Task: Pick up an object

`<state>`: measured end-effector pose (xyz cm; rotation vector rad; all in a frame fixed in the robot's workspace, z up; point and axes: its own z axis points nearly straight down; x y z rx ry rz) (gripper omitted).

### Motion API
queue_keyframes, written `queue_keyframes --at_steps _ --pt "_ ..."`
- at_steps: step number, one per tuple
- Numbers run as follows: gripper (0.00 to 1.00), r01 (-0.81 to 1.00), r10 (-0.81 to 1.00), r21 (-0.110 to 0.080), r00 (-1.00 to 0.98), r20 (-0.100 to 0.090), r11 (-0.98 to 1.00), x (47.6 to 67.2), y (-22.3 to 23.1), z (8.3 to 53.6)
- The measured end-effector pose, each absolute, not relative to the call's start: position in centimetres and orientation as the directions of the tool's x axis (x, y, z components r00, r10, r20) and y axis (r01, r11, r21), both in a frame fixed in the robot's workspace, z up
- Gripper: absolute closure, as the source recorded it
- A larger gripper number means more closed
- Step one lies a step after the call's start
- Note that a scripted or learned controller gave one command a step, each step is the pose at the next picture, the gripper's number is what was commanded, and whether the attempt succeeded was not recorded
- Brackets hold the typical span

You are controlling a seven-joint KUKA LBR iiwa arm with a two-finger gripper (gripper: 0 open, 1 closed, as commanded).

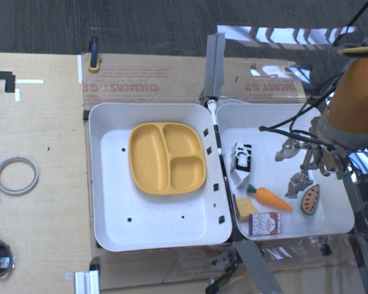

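A: Where is the gripper point(299, 175)?
B: Over the right bin point(337, 228), its fingers spread apart, gripping nothing.
A: And the toy carrot point(273, 199)?
B: Just left of it, beside the watermelon slice point(310, 199).

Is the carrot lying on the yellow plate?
No, the carrot lies in the right bin, while the yellow plate sits in the left bin.

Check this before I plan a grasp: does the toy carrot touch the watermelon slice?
Apart: the camera view shows white bin floor between the toy carrot and the watermelon slice.
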<state>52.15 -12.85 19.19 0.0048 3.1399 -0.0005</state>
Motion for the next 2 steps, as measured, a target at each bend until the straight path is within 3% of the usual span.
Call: queue_keyframes --at_steps 1,2 --pt "0.0 0.27 0.27 0.0 -0.963 -0.001 0.963 53.7 -9.4 9.2" --pt "0.0 0.405 0.405 0.0 -0.914 -0.003 0.914 51.3 -13.6 9.2"
